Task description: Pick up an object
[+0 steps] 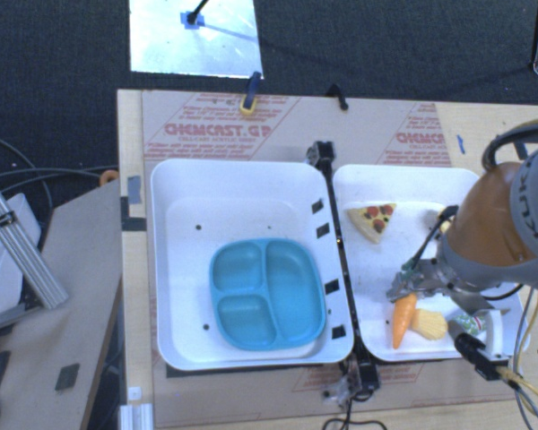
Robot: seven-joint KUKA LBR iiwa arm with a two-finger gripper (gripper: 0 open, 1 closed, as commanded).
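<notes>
gripper (411, 287) hovers by tapered orange carrot (402, 320) and wedge-shaped pizza slice (374, 219).

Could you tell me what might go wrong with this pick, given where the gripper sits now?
The gripper hangs right over the top end of the carrot, which lies against the yellow piece, so closing might catch both or nudge one away. Both lie near the front wall of the right bin, which could block a finger.

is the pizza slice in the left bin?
No, the pizza slice lies in the right bin, near its top left corner; the left bin holds a blue divided tray.
</notes>
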